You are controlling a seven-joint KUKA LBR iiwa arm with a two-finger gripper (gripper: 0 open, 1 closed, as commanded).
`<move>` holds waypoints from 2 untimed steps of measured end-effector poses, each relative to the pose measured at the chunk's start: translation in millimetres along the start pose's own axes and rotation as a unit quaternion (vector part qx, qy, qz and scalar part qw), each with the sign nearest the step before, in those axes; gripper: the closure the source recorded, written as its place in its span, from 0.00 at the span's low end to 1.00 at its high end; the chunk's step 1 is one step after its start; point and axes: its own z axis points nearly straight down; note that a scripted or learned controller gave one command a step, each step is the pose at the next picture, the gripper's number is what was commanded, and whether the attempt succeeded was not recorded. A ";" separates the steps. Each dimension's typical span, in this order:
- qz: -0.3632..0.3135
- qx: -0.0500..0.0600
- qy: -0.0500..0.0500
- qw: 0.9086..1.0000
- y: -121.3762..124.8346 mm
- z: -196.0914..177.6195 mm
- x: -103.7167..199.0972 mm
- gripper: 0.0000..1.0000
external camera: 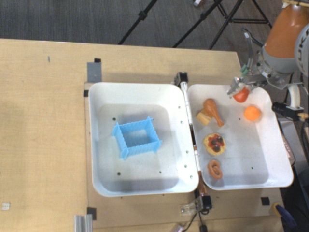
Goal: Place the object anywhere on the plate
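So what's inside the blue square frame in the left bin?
Inside the blue frame I see bare white floor of the left bin. Nothing lies within it; its near walls hide a thin strip of floor.

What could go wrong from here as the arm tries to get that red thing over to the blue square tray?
1. The small red rounded object sits right at the gripper, near the right white bin's far rim; a weak grip could drop it.
2. The blue square open-frame plate lies in the left white bin, so the carry must cross the divider.
3. The orange ball lies close by and might get nudged.
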 end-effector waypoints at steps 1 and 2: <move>-0.038 0.001 0.001 0.999 17.9 10.4 71.6 1.00; -0.032 0.001 0.001 0.999 -10.6 -28.7 143.9 1.00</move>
